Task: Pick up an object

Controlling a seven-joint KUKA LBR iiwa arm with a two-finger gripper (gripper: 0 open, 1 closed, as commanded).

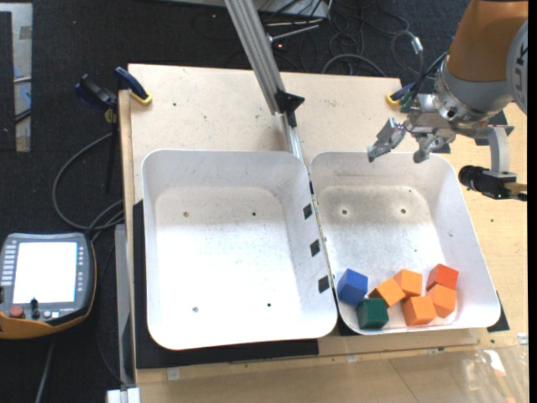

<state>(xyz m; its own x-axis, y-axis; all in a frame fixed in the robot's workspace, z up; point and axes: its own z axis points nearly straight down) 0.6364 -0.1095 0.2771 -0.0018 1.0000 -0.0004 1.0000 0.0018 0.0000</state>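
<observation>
Small blocks lie in the near corner of the right bin: a blue block, a dark green block and several orange blocks bunched together. My gripper hangs over the far rim of that bin, well away from the blocks. Its two fingers are spread apart, open, with nothing between them.
The left bin lies beside the right one, their rims meeting at the middle. A slanted metal rod runs from the top down to the bins' shared far edge. A teach pendant rests off the bench at the left.
</observation>
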